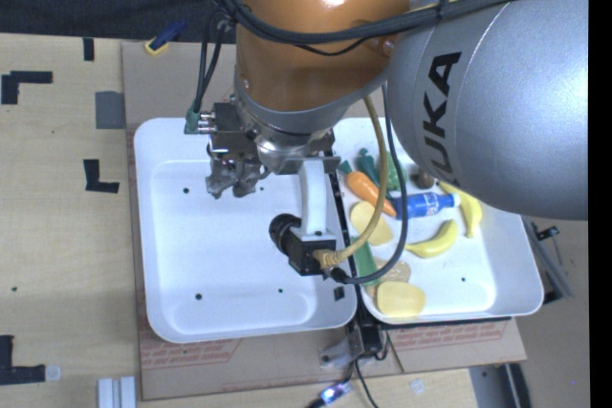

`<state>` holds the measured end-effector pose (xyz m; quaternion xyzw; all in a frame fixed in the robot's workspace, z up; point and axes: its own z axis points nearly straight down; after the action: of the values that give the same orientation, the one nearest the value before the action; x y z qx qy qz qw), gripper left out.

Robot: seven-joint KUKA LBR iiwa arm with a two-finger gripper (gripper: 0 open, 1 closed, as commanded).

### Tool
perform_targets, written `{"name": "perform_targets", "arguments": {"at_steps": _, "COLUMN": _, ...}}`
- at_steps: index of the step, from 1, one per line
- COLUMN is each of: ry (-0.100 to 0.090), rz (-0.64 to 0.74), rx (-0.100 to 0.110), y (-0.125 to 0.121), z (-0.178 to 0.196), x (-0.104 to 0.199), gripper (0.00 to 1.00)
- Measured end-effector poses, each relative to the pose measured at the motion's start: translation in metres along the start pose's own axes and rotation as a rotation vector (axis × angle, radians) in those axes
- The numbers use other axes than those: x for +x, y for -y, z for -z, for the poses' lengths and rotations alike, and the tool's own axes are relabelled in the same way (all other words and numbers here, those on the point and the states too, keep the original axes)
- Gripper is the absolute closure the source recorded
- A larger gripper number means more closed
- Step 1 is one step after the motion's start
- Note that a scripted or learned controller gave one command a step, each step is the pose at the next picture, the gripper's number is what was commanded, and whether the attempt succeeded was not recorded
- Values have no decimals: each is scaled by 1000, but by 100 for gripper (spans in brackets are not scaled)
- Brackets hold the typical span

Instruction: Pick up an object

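The claw (234,179) hung over the left bin (167,234), pointing down; whether it was wide or narrow could not be told. The arm (402,62) loomed above the right bin (497,287), where bananas (435,242) and a carrot (363,188) lay.
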<state>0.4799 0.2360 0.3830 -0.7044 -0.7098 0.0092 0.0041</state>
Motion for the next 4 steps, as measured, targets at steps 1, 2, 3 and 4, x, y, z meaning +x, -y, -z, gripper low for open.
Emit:
{"name": "perform_targets", "arguments": {"at_steps": 1, "ry": -14, "rz": -4, "rx": -31, "y": -1, "z": 139, "x": -4, "gripper": 100}}
{"name": "perform_targets", "arguments": {"at_steps": 2, "ry": -7, "rz": -7, "rx": -20, "y": -53, "z": 153, "x": -4, "gripper": 100}}
{"name": "perform_targets", "arguments": {"at_steps": 3, "ry": -6, "rz": -8, "rx": -17, "y": -114, "z": 152, "x": -5, "gripper": 100}}
{"name": "perform_targets", "arguments": {"at_steps": 4, "ry": -6, "rz": -8, "rx": -19, "y": -158, "z": 153, "x": -5, "gripper": 100}}
